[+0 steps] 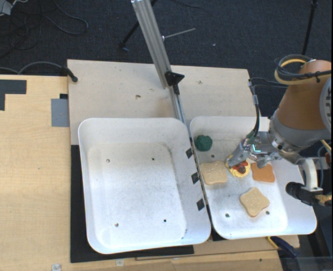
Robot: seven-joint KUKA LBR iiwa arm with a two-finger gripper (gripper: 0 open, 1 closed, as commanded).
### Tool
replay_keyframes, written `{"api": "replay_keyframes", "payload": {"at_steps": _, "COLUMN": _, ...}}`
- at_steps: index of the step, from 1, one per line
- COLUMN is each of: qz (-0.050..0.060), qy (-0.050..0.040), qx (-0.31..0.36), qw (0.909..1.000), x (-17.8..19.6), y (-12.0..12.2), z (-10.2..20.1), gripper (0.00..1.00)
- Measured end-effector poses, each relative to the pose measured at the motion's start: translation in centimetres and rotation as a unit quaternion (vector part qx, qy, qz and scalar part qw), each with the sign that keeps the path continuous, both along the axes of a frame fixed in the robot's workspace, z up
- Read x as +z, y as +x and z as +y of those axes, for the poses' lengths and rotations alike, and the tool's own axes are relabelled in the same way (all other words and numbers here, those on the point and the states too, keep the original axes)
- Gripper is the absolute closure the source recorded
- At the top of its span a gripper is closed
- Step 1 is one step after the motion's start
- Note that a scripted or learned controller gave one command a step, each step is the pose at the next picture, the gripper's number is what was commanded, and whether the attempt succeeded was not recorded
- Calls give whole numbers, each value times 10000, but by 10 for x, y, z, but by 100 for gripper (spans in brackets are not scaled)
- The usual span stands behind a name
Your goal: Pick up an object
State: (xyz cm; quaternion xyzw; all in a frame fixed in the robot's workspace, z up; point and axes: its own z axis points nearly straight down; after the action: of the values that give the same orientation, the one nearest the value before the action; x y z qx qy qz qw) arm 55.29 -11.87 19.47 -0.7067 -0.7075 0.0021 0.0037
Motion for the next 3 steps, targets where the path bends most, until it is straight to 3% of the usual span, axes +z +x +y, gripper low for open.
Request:
{"api": "replay_keyframes", "payload": {"at_steps": 1, "qz": -26, "qy": -6, "qx": -19, "qw": 10000, "x": 2, "y": 1, "z": -1, "gripper": 0}}
{"api": "replay_keyframes", "payload": {"at_steps": 2, "qz": 7, "qy": -3, "qx": -8, "qw": 10000, "x": -60, "y": 3, "z": -6, "gripper": 0}}
{"api": "replay_keyframes", "payload": {"at_steps": 3, "qz": -47, "qy": -2, "qx": -12, "qw": 10000, "x": -101, "y": 5, "z": -5, "gripper": 0}}
